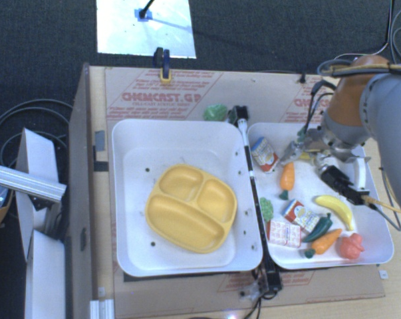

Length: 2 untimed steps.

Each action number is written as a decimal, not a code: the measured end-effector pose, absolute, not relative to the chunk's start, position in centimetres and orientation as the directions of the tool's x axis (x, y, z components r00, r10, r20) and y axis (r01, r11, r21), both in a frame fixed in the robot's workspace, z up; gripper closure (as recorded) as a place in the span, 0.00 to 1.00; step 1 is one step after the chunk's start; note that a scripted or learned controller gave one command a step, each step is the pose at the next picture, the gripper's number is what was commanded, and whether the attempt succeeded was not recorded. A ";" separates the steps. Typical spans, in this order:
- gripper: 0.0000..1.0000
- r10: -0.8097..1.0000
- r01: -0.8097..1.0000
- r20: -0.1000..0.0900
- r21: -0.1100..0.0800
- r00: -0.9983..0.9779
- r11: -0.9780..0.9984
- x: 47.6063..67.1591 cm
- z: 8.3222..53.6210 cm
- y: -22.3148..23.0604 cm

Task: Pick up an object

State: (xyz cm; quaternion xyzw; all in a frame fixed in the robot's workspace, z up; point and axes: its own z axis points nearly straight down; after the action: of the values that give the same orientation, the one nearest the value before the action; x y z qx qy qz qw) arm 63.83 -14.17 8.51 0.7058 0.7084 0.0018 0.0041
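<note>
This was a robot lab: a grey arm (pixel 380 111) reached over two white bins (pixel 127 198) on a cardboard-topped bench (pixel 187 88), toy food (pixel 333 208) filled one, and loose cables (pixel 14 121) trailed over dark carpet (pixel 40 32).

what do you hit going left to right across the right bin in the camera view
Small carton → green toy vegetable → orange carrot → banana → red toy fruit

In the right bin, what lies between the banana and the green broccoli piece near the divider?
In the camera view, a small red-and-white carton lies between the banana and the broccoli piece, on the right bin floor.
</note>
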 end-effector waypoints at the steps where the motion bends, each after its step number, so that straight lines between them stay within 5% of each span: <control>1: 0.00 1.000 1.000 0.000 0.001 -0.007 0.007 61.4 10.5 -9.7; 2: 0.00 1.000 1.000 -0.001 0.001 -0.001 0.001 60.1 9.3 -9.1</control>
State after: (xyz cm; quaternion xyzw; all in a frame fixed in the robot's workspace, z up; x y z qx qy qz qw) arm 60.06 -9.08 9.26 0.7066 0.7076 0.0000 0.0005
